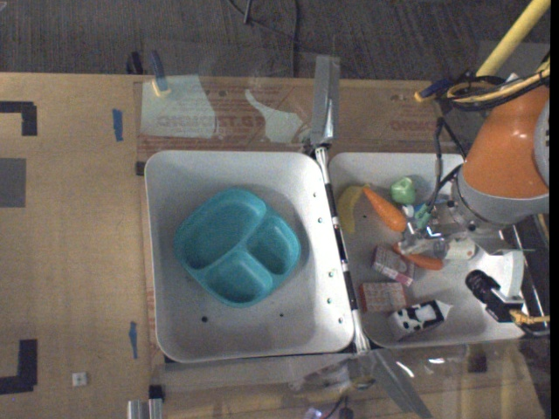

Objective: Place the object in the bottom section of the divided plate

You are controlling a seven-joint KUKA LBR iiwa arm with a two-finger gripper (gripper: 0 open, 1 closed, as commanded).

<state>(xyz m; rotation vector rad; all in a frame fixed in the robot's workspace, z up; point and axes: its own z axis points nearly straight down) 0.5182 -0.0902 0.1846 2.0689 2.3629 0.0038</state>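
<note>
A teal divided plate [238,247] lies in the left bin [166,260], tilted, with two smaller sections towards the upper right and one section at its lower edge; nothing lies in it. My gripper [434,232] is low over the right bin [367,168], among the loose objects. An orange carrot [384,209] lies just to its left, and a second orange piece [425,261] just below it. Whether anything is held is hidden by the wrist.
The right bin also holds a green item [403,189], a yellow piece [350,206], a pink packet [392,264], a brown box [381,297] and a black-and-white toy [417,316]. A ridge between the bins separates them.
</note>
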